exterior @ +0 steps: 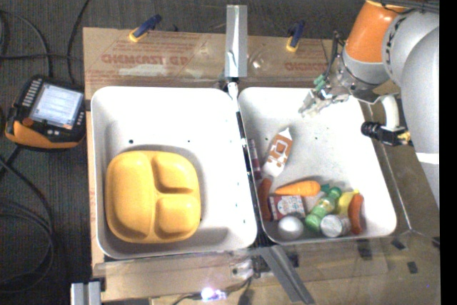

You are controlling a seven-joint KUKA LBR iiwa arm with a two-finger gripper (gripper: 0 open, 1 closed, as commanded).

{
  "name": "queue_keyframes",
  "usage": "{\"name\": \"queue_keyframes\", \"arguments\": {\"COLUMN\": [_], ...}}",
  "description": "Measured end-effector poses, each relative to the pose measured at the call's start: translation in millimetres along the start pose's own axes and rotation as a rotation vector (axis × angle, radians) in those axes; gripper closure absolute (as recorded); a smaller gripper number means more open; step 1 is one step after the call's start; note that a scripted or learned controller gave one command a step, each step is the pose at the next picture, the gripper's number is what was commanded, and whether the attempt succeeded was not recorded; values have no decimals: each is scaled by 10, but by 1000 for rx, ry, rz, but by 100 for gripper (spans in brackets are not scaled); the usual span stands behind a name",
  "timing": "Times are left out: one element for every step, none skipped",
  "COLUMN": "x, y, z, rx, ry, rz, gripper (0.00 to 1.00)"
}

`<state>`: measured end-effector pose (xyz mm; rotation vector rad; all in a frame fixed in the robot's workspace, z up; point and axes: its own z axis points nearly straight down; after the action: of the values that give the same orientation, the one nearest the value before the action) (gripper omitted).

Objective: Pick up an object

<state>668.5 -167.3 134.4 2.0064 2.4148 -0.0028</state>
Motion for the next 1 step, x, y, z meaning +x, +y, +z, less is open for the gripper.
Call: {"name": "queue_keyframes", "arguments": {"x": [0], "y": [-1], "z": [1], "rx": [1], "ry": [-1], "rz": [0], "gripper": [0]}}
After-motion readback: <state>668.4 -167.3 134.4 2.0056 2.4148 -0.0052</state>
